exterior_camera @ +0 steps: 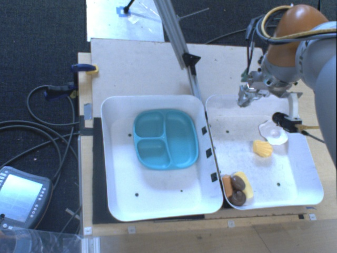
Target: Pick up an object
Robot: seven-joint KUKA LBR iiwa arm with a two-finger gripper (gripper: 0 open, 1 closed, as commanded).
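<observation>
Left bin (113,194): teal divided plate (166,139). Right bin (305,186): fried egg (273,133), yellow piece (263,148), brown-and-yellow items (237,188) at near corner.

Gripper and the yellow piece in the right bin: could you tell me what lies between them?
In the camera view, bare white bin floor lies between the gripper and the yellow piece; a white piece sits just beside that line.

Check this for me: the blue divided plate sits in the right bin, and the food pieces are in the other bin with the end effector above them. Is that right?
Not quite. The camera view shows the blue plate in the left bin, not the right one. The rest holds: the food pieces lie in the other bin, the right bin, with the end effector above its far end.
</observation>
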